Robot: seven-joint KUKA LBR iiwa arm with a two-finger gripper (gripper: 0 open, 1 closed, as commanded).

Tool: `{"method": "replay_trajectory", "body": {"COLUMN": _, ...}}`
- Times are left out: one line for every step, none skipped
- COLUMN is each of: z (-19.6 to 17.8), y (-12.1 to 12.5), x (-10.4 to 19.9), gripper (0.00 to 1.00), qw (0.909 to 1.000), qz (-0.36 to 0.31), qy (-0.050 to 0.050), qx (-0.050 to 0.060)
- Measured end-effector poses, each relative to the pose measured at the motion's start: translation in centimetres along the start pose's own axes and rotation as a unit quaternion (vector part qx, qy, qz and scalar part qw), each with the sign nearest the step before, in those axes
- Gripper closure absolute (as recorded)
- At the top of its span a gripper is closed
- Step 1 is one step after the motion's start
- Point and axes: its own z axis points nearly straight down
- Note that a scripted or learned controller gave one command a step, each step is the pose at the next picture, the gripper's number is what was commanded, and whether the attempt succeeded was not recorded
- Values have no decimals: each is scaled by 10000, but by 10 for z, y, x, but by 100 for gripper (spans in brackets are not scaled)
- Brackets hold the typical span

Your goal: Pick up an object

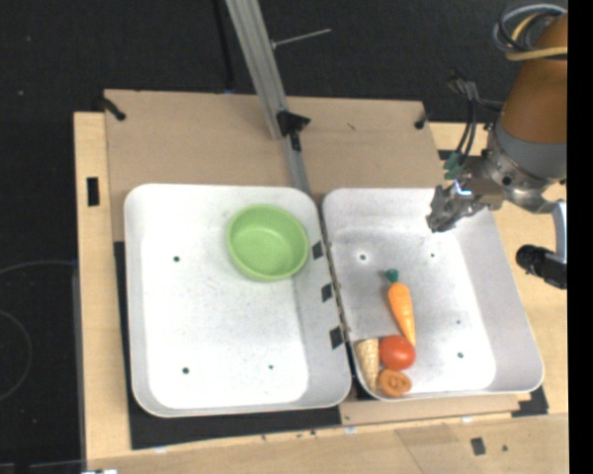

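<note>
An orange toy carrot (401,306) with a green top lies in the middle of the right bin (474,294). Below it, at the bin's front left corner, sit a red tomato (396,352), a pale bread-like piece (368,357) and a small orange-brown item (394,383). A green bowl (268,242) stands in the left bin (178,314), toward its back right. My gripper (445,213) hangs over the back right part of the right bin, up and to the right of the carrot, with nothing seen between its fingers.
A slanted metal pole (262,62) rises from the back of the bench between the bins. The arm's grey and orange wrist (534,117) reaches in from the right. The bins sit on a brown board (356,136).
</note>
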Motion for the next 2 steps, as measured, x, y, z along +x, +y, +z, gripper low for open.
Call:
{"method": "replay_trajectory", "body": {"z": 12, "y": -6, "x": 42, "gripper": 100, "qw": 10000, "qz": 1, "qy": 0, "qx": 0}}
{"method": "replay_trajectory", "body": {"z": 26, "y": -23, "x": 88, "gripper": 100, "qw": 10000, "qz": -1, "qy": 1, "qx": 6}}
